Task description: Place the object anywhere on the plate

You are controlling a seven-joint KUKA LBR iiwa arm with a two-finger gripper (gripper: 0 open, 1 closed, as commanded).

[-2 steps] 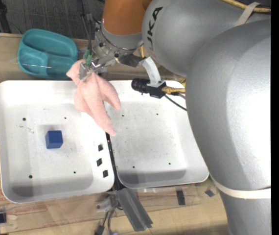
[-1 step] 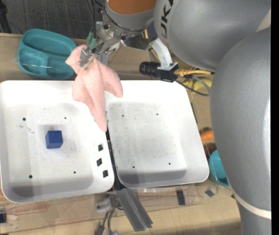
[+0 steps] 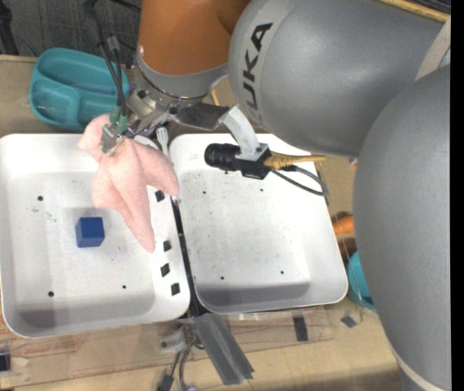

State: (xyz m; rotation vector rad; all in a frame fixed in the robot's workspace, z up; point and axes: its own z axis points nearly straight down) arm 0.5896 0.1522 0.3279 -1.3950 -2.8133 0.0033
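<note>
claw (image 3: 122, 129) pinched shut on the top of a pink cloth (image 3: 130, 182), which hangs over the left bin (image 3: 20, 218). cloth looks soft, light, limp; best held at a bunched edge. teal plate (image 3: 69, 88) lies beyond.

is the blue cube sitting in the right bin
No, the blue cube sits on the floor of the left bin, below the hanging pink cloth.

The bench is viewed from above at a slant by one fixed camera; both white bins (image 3: 240, 300) are taken in, and the arm (image 3: 330, 63) is seen close, entering from the right.
</note>
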